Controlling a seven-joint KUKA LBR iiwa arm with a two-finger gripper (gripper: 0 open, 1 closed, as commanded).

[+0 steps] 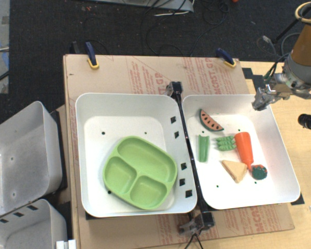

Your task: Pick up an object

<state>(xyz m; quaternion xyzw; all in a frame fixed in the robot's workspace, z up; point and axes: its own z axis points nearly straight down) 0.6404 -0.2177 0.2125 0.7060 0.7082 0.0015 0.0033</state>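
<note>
Step in hand: nothing is picked yet; I judge this the approach, with the arm [304,45] at the far right corner of the right bin [280,139].
Gripper: the gripper [261,100] hangs just over that bin's far right rim, well apart from every toy.
Fingers: too small and grey against the bench to read; I cannot tell how wide they stand, and nothing shows between them.
Candidate things: all lie in the right bin: a watermelon slice [210,121] near the back, a green stick [203,148] by the left wall, a small green leafy piece [225,143], an orange carrot [243,147], a tan wedge [235,170] and a dark green round piece [258,173].
Left bin: the left bin [93,113] bears a green divided plate [139,172].
Next move: it probably calls for travel inward and down over one toy; the watermelon slice lies nearest and has bare floor around it.
Edges: the carrot, leafy piece and wedge sit close together, so fingers may nudge a neighbour there.
Open room: the right bin's near right floor is bare.
</note>
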